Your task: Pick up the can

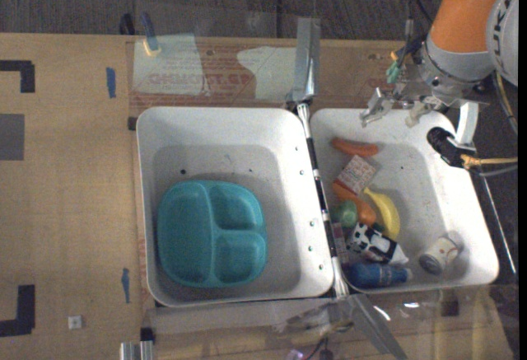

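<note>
Two shallow white bins sat side by side on the bench. The left bin (156,144) held a teal compartment tray (212,233), lying flat toward its near-left part. The right bin (473,202) held the loose items. The can (440,254), pale with a reddish band, lay on its side near the bin's front right corner, its open-looking end turned toward the camera, apart from the other objects. Along the bin's left wall were clustered: an orange carrot-like piece (355,147) toward the back, a small printed carton (356,174) just in front of it, a yellow banana (384,212), a green and orange piece (352,212) beside the banana, a black-and-white carton (375,244), and a blue bottle (375,274) lying along the front wall. The arm reached in from the right, orange band uppermost. The gripper (401,106) hovered over the back edge of the right bin, well apart from the can; its fingers appeared spread, with nothing between them.
</note>
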`<state>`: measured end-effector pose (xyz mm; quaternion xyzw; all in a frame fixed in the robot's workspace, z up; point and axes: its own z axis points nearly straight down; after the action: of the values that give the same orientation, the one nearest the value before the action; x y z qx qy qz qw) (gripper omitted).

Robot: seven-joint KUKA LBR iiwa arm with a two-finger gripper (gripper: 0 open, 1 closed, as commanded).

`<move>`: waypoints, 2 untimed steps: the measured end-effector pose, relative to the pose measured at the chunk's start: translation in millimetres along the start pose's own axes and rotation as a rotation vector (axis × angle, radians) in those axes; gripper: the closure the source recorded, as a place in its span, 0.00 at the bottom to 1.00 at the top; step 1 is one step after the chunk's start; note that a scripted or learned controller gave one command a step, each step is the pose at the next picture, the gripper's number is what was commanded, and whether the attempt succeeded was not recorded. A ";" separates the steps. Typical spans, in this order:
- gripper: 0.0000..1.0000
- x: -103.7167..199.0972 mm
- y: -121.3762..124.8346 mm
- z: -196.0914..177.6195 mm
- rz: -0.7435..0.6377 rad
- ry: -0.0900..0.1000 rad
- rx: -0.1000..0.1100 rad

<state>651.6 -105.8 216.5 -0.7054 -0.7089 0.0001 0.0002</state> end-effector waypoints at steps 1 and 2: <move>1.00 0.1 1.1 -11.1 -0.001 -0.001 -0.004; 0.00 0.1 1.0 -11.0 -0.001 -0.001 -0.003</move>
<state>652.6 -105.7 227.5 -0.7049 -0.7093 -0.0006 -0.0013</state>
